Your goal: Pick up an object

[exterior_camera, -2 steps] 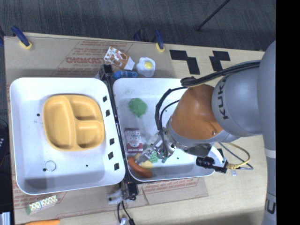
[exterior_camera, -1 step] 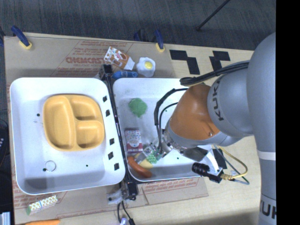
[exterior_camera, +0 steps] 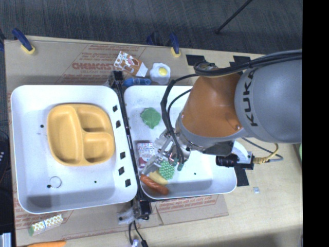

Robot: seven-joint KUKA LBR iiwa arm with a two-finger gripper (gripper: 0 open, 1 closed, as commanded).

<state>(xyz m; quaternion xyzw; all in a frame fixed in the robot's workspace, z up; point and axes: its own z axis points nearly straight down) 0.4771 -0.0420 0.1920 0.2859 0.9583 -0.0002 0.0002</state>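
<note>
My gripper (exterior_camera: 165,161) hangs low over the front of the right bin (exterior_camera: 222,185), below the orange wrist band. It is open, its fingers spread above a small green studded object (exterior_camera: 167,170). A yellow piece (exterior_camera: 158,177) and an orange sausage-like object (exterior_camera: 153,185) lie just in front of that, against the bin's front wall. A red and white packet (exterior_camera: 145,150) lies to the left of the gripper. A green leafy lump (exterior_camera: 151,117) rests further back in the same bin. Nothing is held between the fingers.
The left bin (exterior_camera: 25,153) holds a yellow compartment tray (exterior_camera: 81,134). Behind the bins on the cardboard lie a small printed box (exterior_camera: 126,62), a blue item (exterior_camera: 136,81) and a white and yellow object (exterior_camera: 161,72). The arm's body covers the right bin's right half.
</note>
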